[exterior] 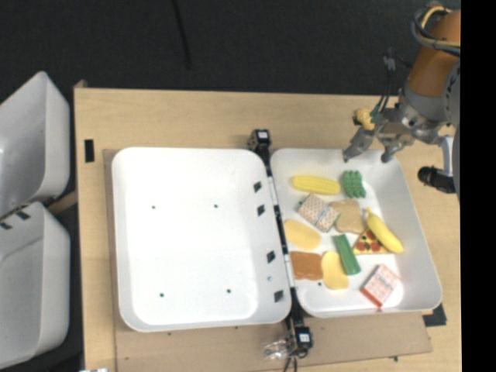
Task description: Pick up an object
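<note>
Arm poised over the right bin's upper edge.

The jaws [366, 154] hang spread with nothing between them at upper right of the frame, above the right bin [418, 246], where a yellow corn cob [315, 184], green block [353, 183] and banana [384, 233] lie near them.

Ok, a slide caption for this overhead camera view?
End effector open above the right bin's far edge; toy food inside, nothing grasped.

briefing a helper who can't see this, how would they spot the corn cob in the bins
Start at the right bin, the one crowded with toy food. Along its far side, just left of a knobbly green piece, lies the corn cob on its side. It is the ridged yellow piece pointing across the bin; the smooth banana lies nearer and slanted.
</note>
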Controlling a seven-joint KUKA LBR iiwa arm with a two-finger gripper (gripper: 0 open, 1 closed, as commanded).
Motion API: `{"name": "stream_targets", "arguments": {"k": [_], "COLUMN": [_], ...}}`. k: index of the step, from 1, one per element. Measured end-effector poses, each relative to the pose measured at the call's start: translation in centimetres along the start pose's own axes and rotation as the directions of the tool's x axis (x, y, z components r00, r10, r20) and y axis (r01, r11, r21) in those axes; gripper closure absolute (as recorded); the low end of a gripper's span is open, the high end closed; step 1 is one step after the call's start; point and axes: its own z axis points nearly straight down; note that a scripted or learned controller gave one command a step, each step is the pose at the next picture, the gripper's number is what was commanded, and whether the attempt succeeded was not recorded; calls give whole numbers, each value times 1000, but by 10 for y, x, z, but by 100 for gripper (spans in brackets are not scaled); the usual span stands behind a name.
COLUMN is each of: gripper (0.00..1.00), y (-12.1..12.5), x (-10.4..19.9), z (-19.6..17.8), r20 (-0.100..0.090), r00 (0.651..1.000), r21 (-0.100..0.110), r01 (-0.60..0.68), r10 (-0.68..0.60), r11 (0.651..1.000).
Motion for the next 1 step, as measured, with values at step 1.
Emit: {"name": "stream_targets", "arguments": {"k": [1], "gripper": [0], "y": [-3], "x": [74], "z": [21], "r20": [-8], "r00": [1000], "r21": [14], "r01": [7], "r10": [-7], "r11": [1000]}}
